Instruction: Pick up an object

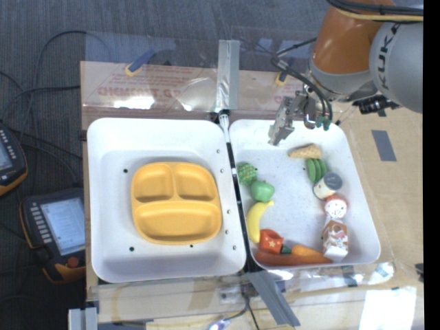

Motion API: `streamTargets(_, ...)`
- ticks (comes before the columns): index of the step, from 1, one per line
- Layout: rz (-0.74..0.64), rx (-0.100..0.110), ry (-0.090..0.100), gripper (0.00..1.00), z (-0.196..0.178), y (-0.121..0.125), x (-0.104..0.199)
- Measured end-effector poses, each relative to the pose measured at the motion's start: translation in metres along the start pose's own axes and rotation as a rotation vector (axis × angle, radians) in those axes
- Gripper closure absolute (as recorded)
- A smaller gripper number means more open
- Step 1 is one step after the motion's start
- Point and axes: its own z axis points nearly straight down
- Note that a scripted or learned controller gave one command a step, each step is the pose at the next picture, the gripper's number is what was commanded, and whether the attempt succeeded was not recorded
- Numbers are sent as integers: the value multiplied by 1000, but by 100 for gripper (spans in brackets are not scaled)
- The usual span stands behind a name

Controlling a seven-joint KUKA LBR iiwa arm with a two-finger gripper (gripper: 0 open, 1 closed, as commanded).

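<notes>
My gripper (278,135) hangs over the back left part of the right bin (361,184), its fingers open and nothing between them. Just to its right lies a tan wedge (304,152), with a green ridged piece (314,168) and a grey round cap (333,181) below that. Along the bin's left side lie a leafy green toy (246,173), a green pepper (262,191) and a yellow banana (256,220). A red piece (270,240) and an orange carrot (302,255) rest at the front. At the right stand a small red-and-white figure (335,205) and a patterned box (335,238).
The left bin (110,150) holds a yellow divided plate (177,201). A ridge (232,184) separates the two bins. The arm's orange band (347,29) and grey wrist (399,53) reach in from the upper right, with cables beside them.
</notes>
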Motion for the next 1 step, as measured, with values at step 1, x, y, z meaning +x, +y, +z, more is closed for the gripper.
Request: streamTargets(1,-307,2,3,100,86,-65,-1)
